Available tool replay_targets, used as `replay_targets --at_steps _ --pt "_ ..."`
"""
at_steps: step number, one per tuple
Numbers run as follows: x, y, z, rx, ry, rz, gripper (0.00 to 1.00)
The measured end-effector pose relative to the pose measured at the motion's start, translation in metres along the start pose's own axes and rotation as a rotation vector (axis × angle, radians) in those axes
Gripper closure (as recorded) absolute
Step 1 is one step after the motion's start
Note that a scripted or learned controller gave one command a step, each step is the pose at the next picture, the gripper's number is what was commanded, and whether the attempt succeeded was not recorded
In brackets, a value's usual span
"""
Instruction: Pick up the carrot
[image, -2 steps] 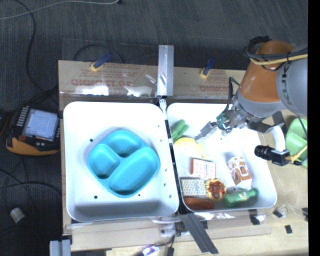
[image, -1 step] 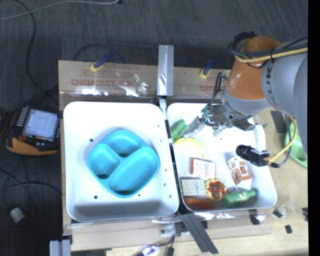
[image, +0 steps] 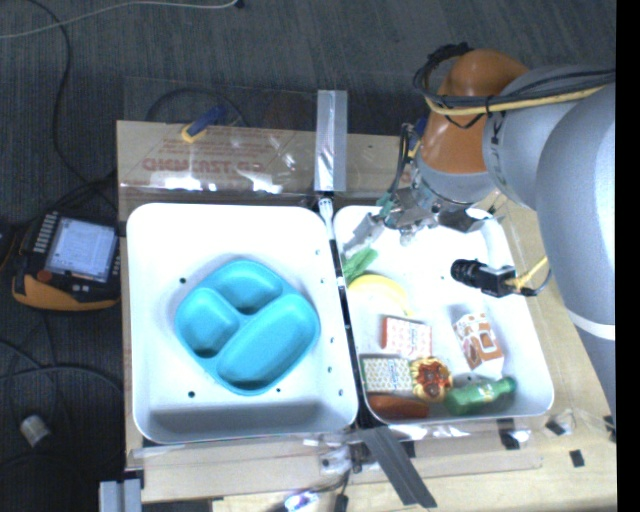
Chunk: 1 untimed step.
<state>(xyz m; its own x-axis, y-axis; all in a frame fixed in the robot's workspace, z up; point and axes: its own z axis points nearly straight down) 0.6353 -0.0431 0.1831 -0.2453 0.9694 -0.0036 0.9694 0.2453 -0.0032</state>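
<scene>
**Gripper low at the bin's back corner, carrot not surely placed**

The gripper (image: 375, 228) hangs over the back left corner of the right bin (image: 530, 385), close to the wall it shares with the left bin (image: 150, 400). Whether it is open or closed cannot be made out, and nothing is seen held in it.

Just below it lie a green piece (image: 357, 265) and a pale yellow thing (image: 376, 291). The likeliest carrot is the reddish-orange long shape (image: 398, 407) against the front wall of that bin. It is well apart from the gripper, and the identification is a judgement only.

The risks follow from this. If that shape is the carrot, the gripper stands at the wrong end of the bin and may close on the green piece or the yellow thing instead. The shape is also crowded by a patterned packet (image: 383, 373), a red and yellow item (image: 431, 377) and a green item (image: 480, 393). A descent there could catch a neighbour, push the target against the wall, or close on nothing.

As to writing, the sheet (image: 215, 160) behind the bins bears reddish lettering too faint to read. A red-and-white box (image: 405, 337) and a small carton (image: 478, 340) carry print, equally illegible. The left bin holds a blue divided tray (image: 250, 325), unmarked.
</scene>
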Motion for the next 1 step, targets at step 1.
replay_targets --at_steps 1 --pt "0.0066 -0.0788 -0.0453 0.0 0.002 -0.057 0.0"
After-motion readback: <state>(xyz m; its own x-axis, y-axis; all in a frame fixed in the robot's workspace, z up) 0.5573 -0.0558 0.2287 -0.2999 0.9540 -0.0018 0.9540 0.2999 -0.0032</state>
